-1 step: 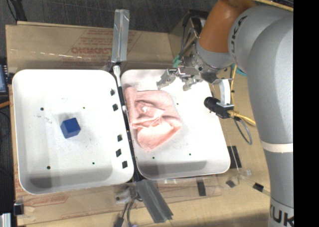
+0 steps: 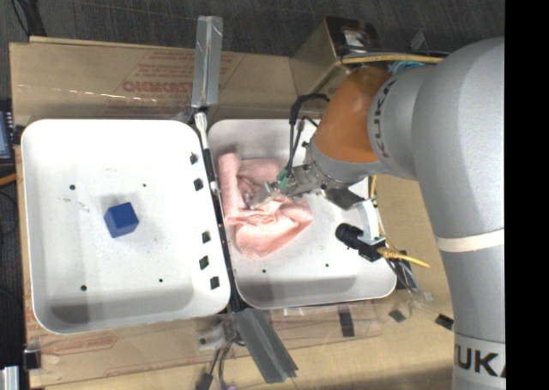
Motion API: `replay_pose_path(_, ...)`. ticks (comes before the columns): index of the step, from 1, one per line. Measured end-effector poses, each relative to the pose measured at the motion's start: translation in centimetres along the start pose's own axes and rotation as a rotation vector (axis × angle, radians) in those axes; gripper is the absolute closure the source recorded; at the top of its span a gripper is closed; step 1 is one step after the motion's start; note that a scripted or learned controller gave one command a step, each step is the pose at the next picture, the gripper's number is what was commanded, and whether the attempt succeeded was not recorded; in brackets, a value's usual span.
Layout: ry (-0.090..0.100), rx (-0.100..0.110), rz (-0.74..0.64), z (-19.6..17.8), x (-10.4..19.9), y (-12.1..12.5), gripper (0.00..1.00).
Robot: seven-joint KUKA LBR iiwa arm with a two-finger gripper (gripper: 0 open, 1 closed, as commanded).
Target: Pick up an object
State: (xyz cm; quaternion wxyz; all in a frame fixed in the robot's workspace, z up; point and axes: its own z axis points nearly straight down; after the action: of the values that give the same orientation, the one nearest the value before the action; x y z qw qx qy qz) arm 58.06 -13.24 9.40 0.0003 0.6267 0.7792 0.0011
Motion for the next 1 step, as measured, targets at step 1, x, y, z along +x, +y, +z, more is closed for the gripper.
replay_pose_path(1, 0.001, 0.000, -0.005, -1.09, 0.02, 0.11, 1.00)
